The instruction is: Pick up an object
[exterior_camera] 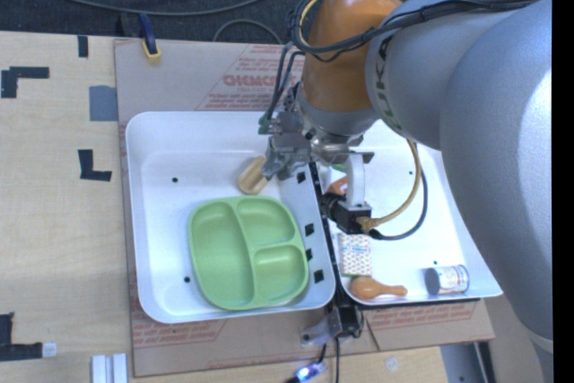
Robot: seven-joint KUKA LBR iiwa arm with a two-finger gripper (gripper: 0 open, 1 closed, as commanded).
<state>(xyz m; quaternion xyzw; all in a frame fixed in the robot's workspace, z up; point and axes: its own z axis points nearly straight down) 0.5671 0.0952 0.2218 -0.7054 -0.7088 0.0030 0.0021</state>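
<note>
While a tan wooden piece lies in the left bin near its back, just above the green divided plate, the jaws hang right beside it; whether they are released or clenched I cannot tell. Across the divider, the right bin holds a patterned packet, a tan gourd shape and a small can. Both bins sit on cardboard on the surface.
</note>
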